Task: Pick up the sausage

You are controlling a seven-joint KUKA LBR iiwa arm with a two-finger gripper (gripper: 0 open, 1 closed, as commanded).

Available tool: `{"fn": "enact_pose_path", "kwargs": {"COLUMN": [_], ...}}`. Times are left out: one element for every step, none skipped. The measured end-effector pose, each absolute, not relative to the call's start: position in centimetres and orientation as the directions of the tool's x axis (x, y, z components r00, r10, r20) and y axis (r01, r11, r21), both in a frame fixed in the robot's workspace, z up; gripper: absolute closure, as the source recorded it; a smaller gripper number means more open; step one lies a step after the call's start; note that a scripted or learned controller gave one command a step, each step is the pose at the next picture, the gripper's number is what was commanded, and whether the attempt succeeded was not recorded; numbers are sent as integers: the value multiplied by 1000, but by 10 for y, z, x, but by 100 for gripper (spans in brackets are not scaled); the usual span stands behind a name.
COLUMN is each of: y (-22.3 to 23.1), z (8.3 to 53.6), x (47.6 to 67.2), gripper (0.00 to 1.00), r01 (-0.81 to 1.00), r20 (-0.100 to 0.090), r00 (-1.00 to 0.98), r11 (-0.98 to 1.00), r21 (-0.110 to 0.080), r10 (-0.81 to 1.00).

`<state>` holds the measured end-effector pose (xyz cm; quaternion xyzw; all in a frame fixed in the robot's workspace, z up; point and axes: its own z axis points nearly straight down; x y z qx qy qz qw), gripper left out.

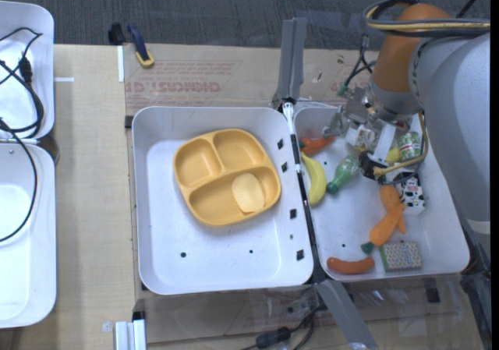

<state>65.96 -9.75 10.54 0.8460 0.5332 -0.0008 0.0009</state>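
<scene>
The sausage [351,265] is seen lying crosswise at the right bin's near edge, well below the hand [366,134], whose grip cannot be told.

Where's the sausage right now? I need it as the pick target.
The sausage lies at the near edge of the right bin, just left of the green sponge and below the carrot.

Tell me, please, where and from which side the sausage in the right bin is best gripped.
Probably at its middle, from straight above, fingers across its narrow width: the sausage lies flat and lengthwise along the right bin's near wall, with the sponge close off one end.
</scene>
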Motion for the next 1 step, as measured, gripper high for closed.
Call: {"fn": "enact_pose_path", "kwargs": {"y": [-99], "z": [113], "x": [658], "gripper": [100], "r01": [902], "r20": [-6], "r00": [431], "r11": [-431], "r21": [-5], "r10": [902]}}
